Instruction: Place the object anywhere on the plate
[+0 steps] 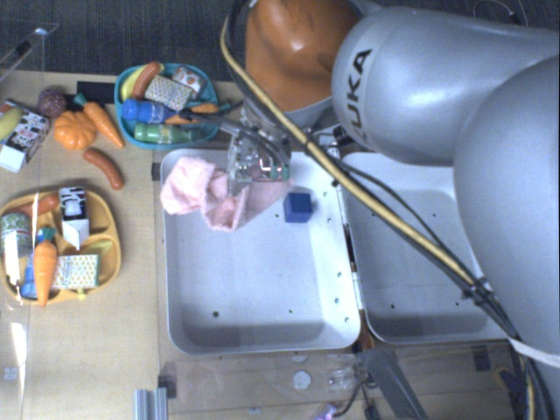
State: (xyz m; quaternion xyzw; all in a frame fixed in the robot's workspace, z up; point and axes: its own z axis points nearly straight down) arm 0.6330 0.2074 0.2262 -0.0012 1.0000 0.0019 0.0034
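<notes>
- over the left bin (262,322), the gripper (254,169) sits low at the far edge, right above a pink cloth (206,195); whether it is open or gripping the cloth, i cannot tell.
- a blue cube (298,206) lies just beside the cloth, in the same bin.
- the likely plate, a yellow one (109,234) on the surface at left, already carries toy food, so placing seems not yet done.
- a blue bowl (166,103) holds more toys.
</notes>
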